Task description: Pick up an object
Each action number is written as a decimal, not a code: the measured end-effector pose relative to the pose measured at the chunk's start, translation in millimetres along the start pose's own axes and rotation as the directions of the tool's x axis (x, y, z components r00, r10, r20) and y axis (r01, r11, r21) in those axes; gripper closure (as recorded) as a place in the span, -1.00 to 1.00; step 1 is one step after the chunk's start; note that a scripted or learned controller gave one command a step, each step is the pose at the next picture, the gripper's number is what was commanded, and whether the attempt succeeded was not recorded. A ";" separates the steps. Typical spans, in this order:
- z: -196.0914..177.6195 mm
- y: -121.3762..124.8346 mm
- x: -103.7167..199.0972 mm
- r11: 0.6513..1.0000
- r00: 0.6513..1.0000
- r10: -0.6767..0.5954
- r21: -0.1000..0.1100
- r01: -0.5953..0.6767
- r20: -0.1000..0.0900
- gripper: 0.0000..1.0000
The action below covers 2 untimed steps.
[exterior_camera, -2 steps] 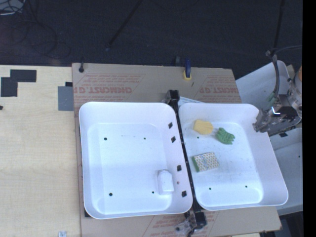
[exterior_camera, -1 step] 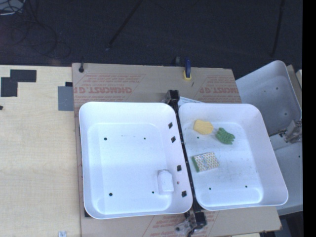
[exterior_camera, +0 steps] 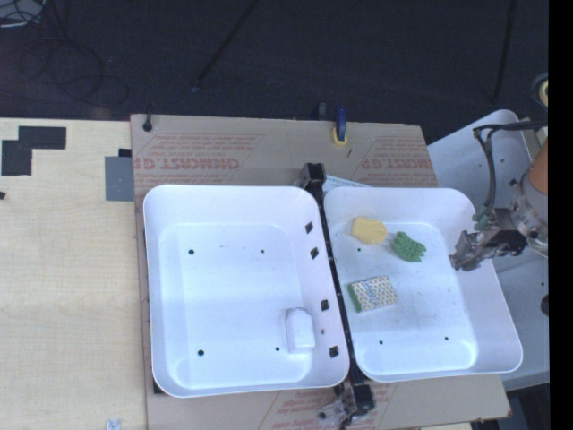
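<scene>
Green knobbly toy (exterior_camera: 409,246), small and soft-looking, is my likeliest pick: it sits in the upper middle of the right-hand shallow white bin (exterior_camera: 488,352), just right of a pale yellow rounded block (exterior_camera: 368,231). My two-finger gripper (exterior_camera: 462,256) is at the right rim of that same bin, mid-height in the frame, and from it the green toy lies to the left at almost the same height, near but not touching. Whether the gripper is parted or closed I cannot tell from this angle; I see nothing held there. The toy's long axis runs on a slant, from upper left down to lower right, so I judge the wrist would want to close across that line. Further off, lower and to the left, lies a small flat packet with a green-dotted pattern (exterior_camera: 372,293), near the bin's centre. Over in the left-hand white bin (exterior_camera: 161,240), a small white rectangular block (exterior_camera: 300,327) rests in the lower right corner, well apart from the tool and beyond the divider.
</scene>
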State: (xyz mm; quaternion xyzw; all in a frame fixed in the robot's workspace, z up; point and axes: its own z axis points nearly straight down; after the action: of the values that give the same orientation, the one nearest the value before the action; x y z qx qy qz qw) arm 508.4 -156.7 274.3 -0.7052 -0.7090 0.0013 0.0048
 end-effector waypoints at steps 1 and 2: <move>-10.4 -34.9 -59.7 1.000 1.000 0.010 -0.006 -0.010 0.005 1.00; -59.0 5.1 -56.7 1.000 1.000 0.003 -0.013 -0.003 0.007 1.00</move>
State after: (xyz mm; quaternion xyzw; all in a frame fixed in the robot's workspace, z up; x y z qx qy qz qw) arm 514.3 -213.6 333.0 -0.7063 -0.7079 -0.0008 -0.0023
